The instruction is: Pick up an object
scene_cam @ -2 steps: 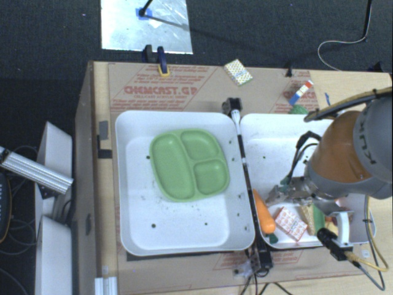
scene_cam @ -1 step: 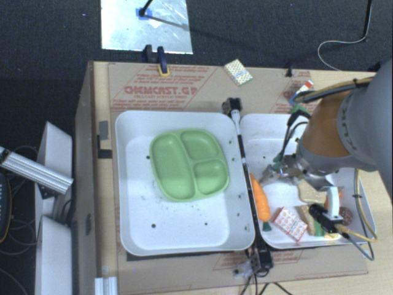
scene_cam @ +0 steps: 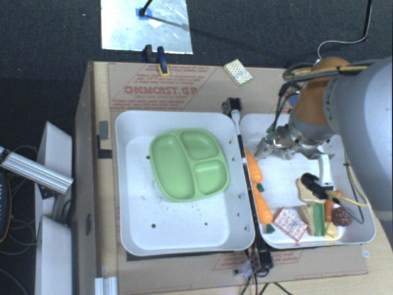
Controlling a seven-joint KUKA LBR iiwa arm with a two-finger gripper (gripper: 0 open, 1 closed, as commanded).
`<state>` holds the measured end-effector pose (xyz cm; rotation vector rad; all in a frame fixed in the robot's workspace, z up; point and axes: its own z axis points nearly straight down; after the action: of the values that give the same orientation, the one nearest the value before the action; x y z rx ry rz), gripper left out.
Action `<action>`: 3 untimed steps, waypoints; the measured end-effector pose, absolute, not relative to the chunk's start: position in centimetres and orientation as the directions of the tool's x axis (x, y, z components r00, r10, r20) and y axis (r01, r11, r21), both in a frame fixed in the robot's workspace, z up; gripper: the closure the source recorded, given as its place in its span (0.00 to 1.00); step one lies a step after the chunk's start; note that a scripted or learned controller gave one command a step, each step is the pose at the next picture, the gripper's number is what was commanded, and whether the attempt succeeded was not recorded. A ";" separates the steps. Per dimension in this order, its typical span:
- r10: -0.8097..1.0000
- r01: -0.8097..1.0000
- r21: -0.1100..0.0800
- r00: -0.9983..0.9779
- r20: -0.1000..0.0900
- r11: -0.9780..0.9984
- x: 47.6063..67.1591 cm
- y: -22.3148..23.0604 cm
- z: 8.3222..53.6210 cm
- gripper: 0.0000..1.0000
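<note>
**Camera view.** Worktop (scene_cam: pixel 159 91) bearing two white bins side by side. The left bin (scene_cam: pixel 132 183) holds a green divided plate (scene_cam: pixel 189 165) at its centre. The right bin (scene_cam: pixel 285 183) holds the loose objects from which the task's thing may be chosen:

- An upper carrot (scene_cam: pixel 253 168) lies along the bin's wall at 9 o'clock.
- A lower carrot (scene_cam: pixel 263 206) lies against the same wall toward 7 o'clock.
- A red-and-white packet (scene_cam: pixel 290 223) lies at 6 o'clock, just beside the lower carrot.
- A cluster of toy foods (scene_cam: pixel 322 217) fills the corner at 5 o'clock.

The grey arm reaches in from 3 o'clock of the view. It places the claw (scene_cam: pixel 270 147) over the bin's 10 o'clock region, near the upper carrot and at 1 o'clock from it. Nothing is seen held in the claw. At this slant it cannot be told whether the claw is wide or narrow, or whether it touches the bin floor.

*Step in hand (judged):* approach, with no object secured yet. The upper carrot is the nearest candidate.

*Next move (judged):* the claw needs to shift toward 7 o'clock to centre over the carrot and to turn so that it closes across the carrot's narrow width. It must then descend without fouling the dividing wall, against which the carrot lies closely. That wall leaves little room on the carrot's 9 o'clock side, so a glancing or one-sided grip is the likely failure.
</note>
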<state>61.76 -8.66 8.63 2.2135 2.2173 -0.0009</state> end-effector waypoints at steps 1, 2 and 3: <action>1.000 1.000 0.007 -0.008 -0.004 0.008 61.8 -8.5 9.6 1.00; 1.000 1.000 0.006 -0.007 -0.005 0.007 61.8 -8.5 9.6 0.00; 1.000 1.000 0.003 -0.005 -0.001 0.005 66.9 -11.0 8.5 0.00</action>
<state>66.91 -10.97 8.48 2.2143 2.2247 0.0015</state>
